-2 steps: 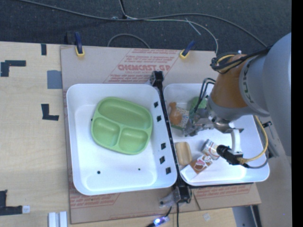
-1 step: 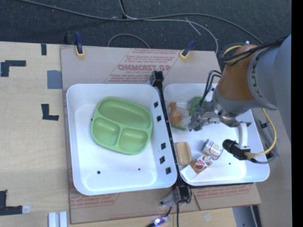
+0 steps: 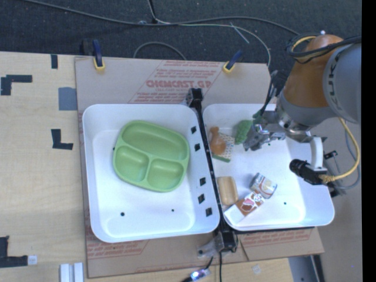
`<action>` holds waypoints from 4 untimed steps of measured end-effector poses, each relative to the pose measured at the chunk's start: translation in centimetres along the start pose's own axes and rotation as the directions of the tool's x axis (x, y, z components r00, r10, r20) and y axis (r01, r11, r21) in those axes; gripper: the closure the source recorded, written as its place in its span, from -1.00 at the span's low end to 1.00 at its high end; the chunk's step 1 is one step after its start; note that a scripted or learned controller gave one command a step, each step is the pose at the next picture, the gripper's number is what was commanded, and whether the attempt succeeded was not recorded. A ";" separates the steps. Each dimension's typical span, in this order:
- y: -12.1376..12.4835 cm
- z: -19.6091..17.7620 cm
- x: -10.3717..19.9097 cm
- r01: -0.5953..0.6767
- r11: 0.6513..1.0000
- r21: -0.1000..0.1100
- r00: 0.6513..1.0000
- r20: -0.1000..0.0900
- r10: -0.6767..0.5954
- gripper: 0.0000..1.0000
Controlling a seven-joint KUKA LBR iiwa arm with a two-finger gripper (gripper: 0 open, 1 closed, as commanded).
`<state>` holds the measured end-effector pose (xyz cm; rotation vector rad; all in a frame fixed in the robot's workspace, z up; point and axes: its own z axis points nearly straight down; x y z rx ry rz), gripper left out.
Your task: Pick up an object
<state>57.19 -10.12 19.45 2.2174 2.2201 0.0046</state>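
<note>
Pincer (image 3: pixel 257 138) hangs low in the right bin (image 3: pixel 305 213), just beside a green object (image 3: pixel 242 130) near the bin's upper middle; whether it is open or closed cannot be told. A tan block (image 3: pixel 227 190) lies upright along the divider, its long axis running top to bottom. A green tray (image 3: pixel 151 155) fills the left bin (image 3: pixel 100 216).

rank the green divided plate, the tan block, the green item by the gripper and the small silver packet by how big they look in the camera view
1. green divided plate, by far the largest
2. tan block
3. green item and silver packet: they look about alike, and the gripper hides part of the green item, so unranked
</note>
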 end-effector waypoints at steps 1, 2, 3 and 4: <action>0.2 -4.3 0.5 0.001 1.000 0.001 1.000 -0.001 -0.001 1.00; -0.6 -4.7 6.7 0.006 1.000 0.006 1.000 -0.003 -0.006 1.00; -0.7 -3.3 12.2 0.005 1.000 0.008 1.000 -0.002 -0.005 1.00; -1.7 -4.1 17.5 0.006 1.000 0.006 1.000 -0.003 -0.006 1.00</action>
